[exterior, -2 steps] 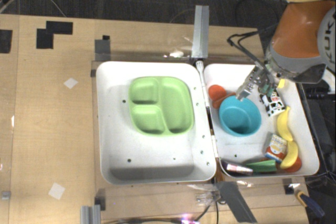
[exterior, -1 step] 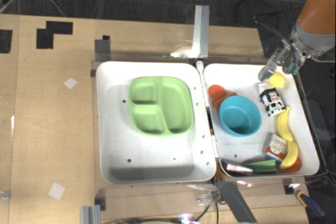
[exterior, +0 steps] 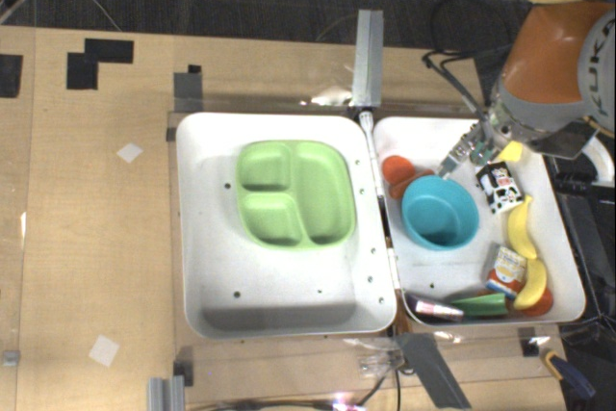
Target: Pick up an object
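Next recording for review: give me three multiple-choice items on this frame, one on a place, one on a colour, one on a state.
1. Where does the green three-compartment plastic tray lie?
A. left white bin
B. right white bin
C. on the bench

2. What colour is the round plastic bowl?
A. red
B. blue
C. yellow

3. How does the bowl stand?
A. upside down
B. on its side
C. upright, opening up

Answers:
1 A: the tray rests on the floor of the left white bin.
2 B: it is blue, in the right white bin beside the yellow banana.
3 C: its hollow inside faces the camera.
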`<move>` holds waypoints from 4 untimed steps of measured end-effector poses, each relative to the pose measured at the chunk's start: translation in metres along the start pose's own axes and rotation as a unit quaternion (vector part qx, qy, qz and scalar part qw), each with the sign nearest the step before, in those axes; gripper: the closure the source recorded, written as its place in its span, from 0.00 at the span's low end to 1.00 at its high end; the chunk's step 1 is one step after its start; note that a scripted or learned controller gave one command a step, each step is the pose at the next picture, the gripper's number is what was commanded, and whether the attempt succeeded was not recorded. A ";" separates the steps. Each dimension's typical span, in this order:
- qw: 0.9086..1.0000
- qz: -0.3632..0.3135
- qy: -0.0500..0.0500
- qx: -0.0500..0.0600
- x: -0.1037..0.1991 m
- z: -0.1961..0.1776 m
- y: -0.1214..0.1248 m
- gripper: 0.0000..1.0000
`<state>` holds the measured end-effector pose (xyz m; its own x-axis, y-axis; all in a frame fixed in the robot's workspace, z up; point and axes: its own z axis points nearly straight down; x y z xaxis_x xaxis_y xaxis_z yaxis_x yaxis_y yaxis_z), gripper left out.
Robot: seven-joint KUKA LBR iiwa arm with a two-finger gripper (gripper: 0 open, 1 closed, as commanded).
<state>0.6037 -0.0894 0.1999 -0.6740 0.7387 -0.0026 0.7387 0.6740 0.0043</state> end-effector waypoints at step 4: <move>0.963 0.271 -0.002 0.000 -0.095 0.113 -0.062 0.00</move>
<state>0.6228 -0.2015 0.0868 -0.1892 0.9819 -0.0034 0.9819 0.1892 0.0070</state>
